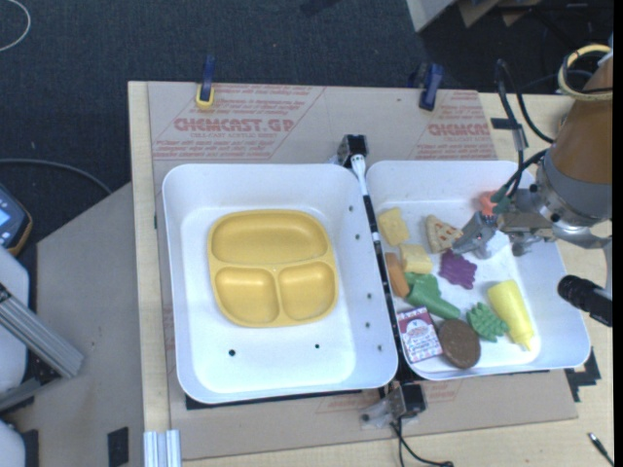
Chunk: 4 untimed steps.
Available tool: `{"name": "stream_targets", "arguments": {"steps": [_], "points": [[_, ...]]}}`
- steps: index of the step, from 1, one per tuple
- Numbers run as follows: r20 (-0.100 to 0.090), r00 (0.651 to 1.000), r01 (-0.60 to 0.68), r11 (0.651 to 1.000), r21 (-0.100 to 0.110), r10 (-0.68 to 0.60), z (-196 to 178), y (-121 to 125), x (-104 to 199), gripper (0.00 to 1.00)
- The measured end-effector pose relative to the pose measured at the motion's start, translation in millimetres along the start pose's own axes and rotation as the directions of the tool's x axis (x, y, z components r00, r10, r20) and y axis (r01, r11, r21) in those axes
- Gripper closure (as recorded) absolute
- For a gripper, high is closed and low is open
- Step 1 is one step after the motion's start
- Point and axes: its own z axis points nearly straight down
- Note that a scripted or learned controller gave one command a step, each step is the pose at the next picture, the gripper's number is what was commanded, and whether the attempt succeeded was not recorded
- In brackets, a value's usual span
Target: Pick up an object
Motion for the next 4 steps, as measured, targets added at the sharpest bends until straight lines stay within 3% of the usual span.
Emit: {"name": "stream_targets", "arguments": {"steps": [1,3,4], "points": [[0.002,1.000,0.003,1.000,-0.014,-0.003,-6.6,2.5,0.2,0.00],[0.000,1.000,0.002,1.000,-0.007,-0.002,99.6,3.8,-5.3,0.00],[0.002,1.000,0.001,1.000,-0.018,-0.001,150.2,5.9,-5.2,0.00]]}}
